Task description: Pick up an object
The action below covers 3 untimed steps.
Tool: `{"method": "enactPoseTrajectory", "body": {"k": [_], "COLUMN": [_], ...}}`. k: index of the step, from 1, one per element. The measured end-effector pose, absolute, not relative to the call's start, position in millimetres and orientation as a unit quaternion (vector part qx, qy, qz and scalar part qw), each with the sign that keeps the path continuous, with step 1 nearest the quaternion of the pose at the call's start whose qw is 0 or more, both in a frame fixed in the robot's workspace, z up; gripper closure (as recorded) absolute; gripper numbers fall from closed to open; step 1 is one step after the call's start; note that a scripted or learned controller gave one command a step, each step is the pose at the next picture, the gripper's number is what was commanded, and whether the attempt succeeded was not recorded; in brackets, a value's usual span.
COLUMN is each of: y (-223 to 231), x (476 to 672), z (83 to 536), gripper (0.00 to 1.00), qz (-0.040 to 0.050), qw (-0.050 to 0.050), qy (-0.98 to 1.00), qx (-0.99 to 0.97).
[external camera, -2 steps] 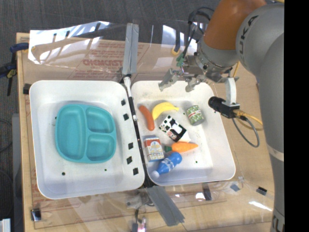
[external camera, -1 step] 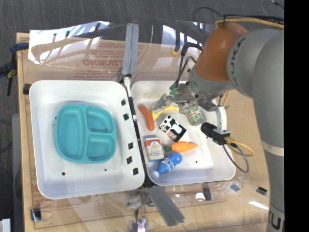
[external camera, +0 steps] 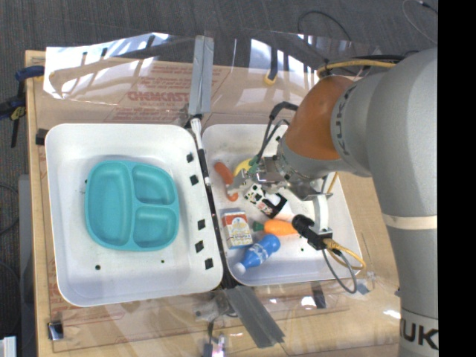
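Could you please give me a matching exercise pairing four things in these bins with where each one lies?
Things:
1. teal divided plate
2. blue bottle
3. small printed carton
4. gripper

Places:
A. near front edge of right bin
B. left bin
C. over the middle of the right bin
D. right bin, beside the divider

Pairs: 1-B, 2-A, 3-D, 4-C

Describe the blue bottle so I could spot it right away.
Look at the right-hand white bin, the one the grey arm reaches into. Near its front edge lies the blue bottle, on its side just below a small orange-and-white carton; nothing else in that bin is blue.
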<state>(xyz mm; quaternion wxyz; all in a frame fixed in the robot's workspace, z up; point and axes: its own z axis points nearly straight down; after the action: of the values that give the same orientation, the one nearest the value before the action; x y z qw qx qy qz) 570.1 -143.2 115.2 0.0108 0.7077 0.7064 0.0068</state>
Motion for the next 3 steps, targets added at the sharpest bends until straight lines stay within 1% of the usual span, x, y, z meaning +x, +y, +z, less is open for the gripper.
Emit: {"method": "enactPoseTrajectory", "body": {"k": [1, 2, 3], "y": [-111, -112, -112], "x": [626.2, 628.0, 627.8], "z": [108, 121, 120], "gripper": [0.00, 1.00, 0.00], "qz": [0.0070, 0.0083, 0.0080], "qw": [0.014, 0.018, 0.018], "qy": [0.697, 0.698, 0.698], "qx": [0.717, 0.716, 0.716]}}
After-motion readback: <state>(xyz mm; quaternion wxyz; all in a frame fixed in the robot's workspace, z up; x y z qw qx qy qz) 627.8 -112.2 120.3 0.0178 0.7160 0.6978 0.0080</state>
